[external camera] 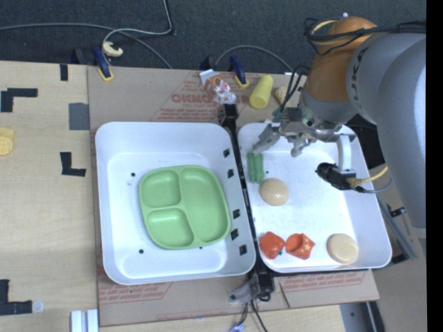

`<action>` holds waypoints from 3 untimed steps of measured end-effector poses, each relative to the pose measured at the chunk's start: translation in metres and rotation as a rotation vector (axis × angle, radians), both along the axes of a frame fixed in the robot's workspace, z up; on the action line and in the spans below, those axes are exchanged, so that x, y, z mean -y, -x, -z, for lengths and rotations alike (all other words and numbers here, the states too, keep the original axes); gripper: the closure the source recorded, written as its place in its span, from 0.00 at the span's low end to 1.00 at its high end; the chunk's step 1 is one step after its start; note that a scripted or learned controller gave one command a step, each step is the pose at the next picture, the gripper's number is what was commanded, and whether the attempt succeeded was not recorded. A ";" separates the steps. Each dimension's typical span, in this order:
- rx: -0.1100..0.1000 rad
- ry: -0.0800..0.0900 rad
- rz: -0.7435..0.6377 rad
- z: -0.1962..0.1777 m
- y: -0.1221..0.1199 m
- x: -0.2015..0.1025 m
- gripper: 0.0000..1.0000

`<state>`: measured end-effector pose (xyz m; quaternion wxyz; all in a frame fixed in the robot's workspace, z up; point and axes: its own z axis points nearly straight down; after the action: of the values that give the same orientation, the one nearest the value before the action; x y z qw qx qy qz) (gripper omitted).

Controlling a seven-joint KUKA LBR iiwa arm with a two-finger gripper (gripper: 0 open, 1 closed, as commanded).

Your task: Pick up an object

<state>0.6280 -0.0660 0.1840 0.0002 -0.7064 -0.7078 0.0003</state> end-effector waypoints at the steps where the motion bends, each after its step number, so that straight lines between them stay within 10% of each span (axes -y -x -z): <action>1: 0.003 0.001 0.001 0.098 -0.011 0.029 0.00; 2: 0.003 0.001 0.001 0.098 -0.011 0.029 0.00; 3: 0.000 0.000 0.002 0.097 0.066 0.031 0.00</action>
<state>0.5623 -0.0971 0.0872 -0.0001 -0.7071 -0.7072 0.0004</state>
